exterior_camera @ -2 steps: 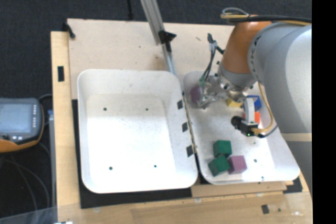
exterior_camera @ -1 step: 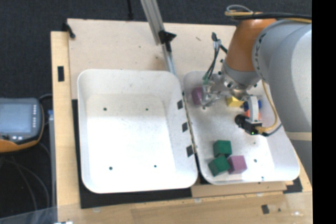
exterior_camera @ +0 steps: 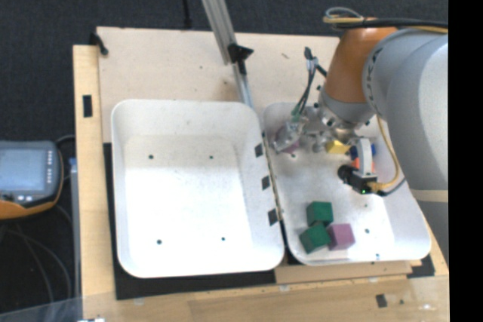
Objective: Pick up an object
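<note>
Here, hand [exterior_camera: 290, 136] low in right bin [exterior_camera: 407, 237], opening unclear, 3 blocks [exterior_camera: 324, 226] apart from it.

Grey KUKA arm with an orange wrist band

The arm [exterior_camera: 411, 98] was a thick, smooth, rounded grey shell, and a broad orange band [exterior_camera: 349, 72] wrapped it above the wrist. Below the band sat a short grey collar, then a cluster of small metal parts with yellow, red and blue bits. Thin dark and green cables looped from the wrist toward the pincer [exterior_camera: 288, 138], which looked pale and metallic. A small green light glowed on a black fitting beside the wrist.
</note>
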You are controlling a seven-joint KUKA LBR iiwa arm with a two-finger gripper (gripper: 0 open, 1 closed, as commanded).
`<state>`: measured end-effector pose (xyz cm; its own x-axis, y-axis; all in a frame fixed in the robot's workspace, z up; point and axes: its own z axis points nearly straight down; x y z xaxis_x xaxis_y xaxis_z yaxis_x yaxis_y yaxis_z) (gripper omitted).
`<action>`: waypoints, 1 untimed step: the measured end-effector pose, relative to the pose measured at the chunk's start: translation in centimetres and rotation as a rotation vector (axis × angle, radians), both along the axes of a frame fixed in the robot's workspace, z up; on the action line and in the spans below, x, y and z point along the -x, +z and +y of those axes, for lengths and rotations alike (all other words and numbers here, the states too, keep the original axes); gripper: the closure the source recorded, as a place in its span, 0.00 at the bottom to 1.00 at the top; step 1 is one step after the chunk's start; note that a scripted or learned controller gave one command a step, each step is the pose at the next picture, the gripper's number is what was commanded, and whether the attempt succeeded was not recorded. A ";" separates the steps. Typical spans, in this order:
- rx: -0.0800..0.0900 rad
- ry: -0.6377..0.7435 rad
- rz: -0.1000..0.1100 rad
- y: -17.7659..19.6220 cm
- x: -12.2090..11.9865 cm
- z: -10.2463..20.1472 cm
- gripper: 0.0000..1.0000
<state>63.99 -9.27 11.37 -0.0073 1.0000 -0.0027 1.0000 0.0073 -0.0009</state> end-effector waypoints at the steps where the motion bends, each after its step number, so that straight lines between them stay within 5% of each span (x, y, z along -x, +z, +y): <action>1: 0.001 0.001 0.000 0.0 0.0 0.0 0.00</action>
